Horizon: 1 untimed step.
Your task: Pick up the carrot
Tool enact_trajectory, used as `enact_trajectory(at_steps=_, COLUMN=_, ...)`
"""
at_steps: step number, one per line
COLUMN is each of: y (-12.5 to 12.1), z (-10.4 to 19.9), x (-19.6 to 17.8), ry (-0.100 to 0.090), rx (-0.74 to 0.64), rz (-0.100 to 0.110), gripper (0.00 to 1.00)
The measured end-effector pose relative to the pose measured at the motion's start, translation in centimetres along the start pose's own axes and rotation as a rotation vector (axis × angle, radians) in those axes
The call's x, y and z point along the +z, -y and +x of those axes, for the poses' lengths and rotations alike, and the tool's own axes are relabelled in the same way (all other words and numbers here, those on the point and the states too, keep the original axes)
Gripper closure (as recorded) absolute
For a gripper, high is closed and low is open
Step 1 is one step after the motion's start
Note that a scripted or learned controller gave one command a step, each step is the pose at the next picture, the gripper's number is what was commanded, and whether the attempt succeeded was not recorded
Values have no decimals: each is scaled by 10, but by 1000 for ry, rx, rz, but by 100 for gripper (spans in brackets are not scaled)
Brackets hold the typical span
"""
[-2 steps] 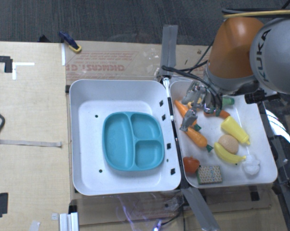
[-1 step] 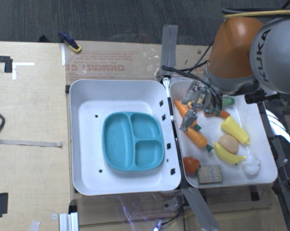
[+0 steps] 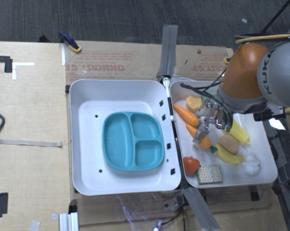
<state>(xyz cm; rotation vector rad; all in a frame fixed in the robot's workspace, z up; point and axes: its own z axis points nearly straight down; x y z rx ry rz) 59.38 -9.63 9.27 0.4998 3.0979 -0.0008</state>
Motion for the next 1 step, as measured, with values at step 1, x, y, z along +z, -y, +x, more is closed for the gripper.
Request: enact_trajectory(at_steps=1, y=-1, z=-4, x=-16, ry=13, rx=-2, rz=-1, gripper=100)
